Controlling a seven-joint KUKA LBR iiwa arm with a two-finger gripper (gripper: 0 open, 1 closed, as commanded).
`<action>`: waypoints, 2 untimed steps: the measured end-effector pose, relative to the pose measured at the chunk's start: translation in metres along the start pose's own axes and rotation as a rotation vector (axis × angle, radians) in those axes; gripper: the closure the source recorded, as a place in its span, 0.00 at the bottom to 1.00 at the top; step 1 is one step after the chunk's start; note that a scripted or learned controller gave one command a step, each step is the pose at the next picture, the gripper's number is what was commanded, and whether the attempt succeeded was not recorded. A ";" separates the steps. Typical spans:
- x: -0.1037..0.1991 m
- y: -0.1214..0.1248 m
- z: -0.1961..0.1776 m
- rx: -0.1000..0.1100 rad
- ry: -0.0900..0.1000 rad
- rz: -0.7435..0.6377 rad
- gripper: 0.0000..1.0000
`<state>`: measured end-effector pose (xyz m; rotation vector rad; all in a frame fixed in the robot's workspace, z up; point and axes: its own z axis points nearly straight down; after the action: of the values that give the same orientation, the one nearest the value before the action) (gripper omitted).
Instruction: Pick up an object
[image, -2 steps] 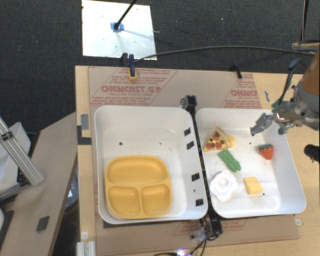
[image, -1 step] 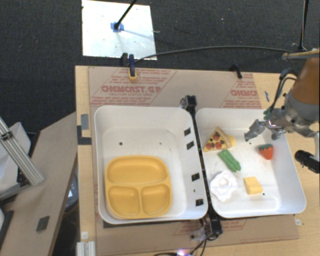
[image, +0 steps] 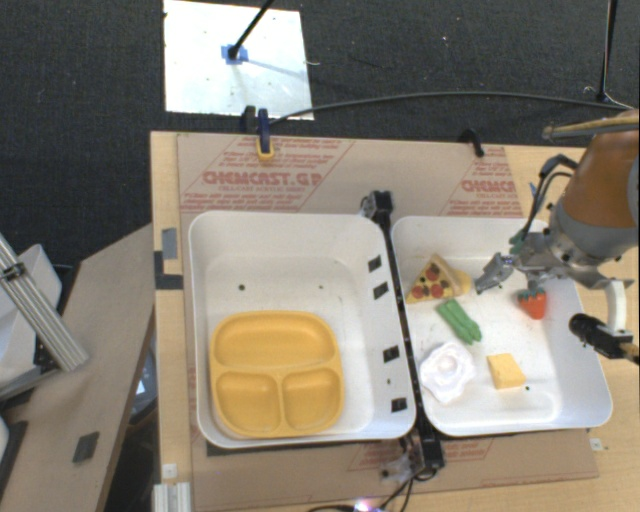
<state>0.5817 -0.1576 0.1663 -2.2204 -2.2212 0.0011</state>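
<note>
The pincer (image: 522, 268) hangs low over the far right part of the right bin (image: 580, 405), and whether it is spread or pressed together cannot be told from this slant; one grey metal part juts leftward toward the toy pizza slice (image: 436, 281), which lies near the bin's left wall with its point aimed at the far side. Just below the pincer, close against it, sits a small red-orange toy with a green top (image: 534, 302), likely a strawberry or carrot, and this looks the nearest candidate; nothing is seen pinched. The green toy vegetable (image: 459, 320) lies nearer the camera and leftward, its long axis running diagonally from far-left to near-right; the yellow cheese block (image: 506, 371) and a white crumpled piece (image: 446, 371) rest nearer still. The left bin (image: 290, 240) holds a yellow divided tray (image: 277, 372).
</note>
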 end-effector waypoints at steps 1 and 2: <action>0.010 -0.003 0.051 0.002 0.001 0.000 0.00; 0.009 -0.001 0.037 -0.005 -0.002 0.001 1.00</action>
<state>0.5802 -0.1483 0.1288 -2.2251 -2.2232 -0.0028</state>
